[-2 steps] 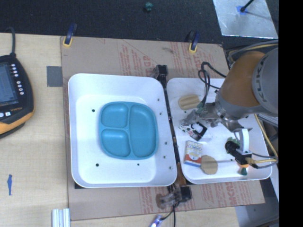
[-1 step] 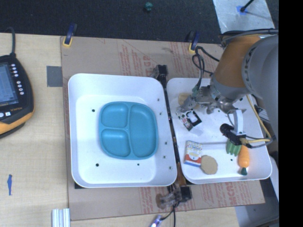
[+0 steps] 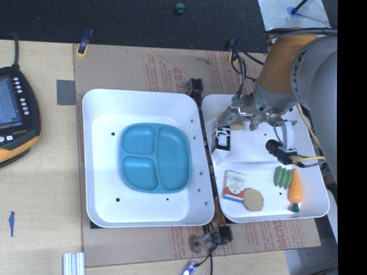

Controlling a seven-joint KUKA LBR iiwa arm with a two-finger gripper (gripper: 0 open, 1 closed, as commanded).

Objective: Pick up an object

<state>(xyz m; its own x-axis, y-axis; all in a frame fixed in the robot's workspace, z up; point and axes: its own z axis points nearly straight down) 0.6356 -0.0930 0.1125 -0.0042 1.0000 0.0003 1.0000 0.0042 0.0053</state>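
- Gripper point(image 3: 238, 116): hangs low over the far left part of the right bin point(image 3: 261, 164). It is seen from above and partly masked by the wrist, so whether it is spread or closed cannot be told. No object can be made out in its grasp.
- Black-and-white object point(image 3: 222, 140): the nearest candidate for the pick. It lies in the right bin just beside that bin's left wall, a short way from the gripper toward the view's lower left. It appears apart from the gripper, though contact cannot be ruled out.
- Long axis of this object: runs roughly up and down the picture, nearly parallel to the bin wall. A grasp across the short side would therefore close along the left-right line of the view. The wall leaves little room on one side, which is judged the main risk.
- Remaining objects in the right bin: a red-and-white packet point(image 3: 234, 186) and a tan disc point(image 3: 253, 199) touch or nearly touch near the front rim. A green piece point(image 3: 281, 176) and an orange carrot point(image 3: 295, 191) lie side by side toward the right. All are well apart from the gripper.
- Left bin point(image 3: 103, 202): holds a blue divided plate point(image 3: 155, 156), far from the gripper across the shared walls.
- Arm point(image 3: 287, 67): enters from the right above the bin's far edge.
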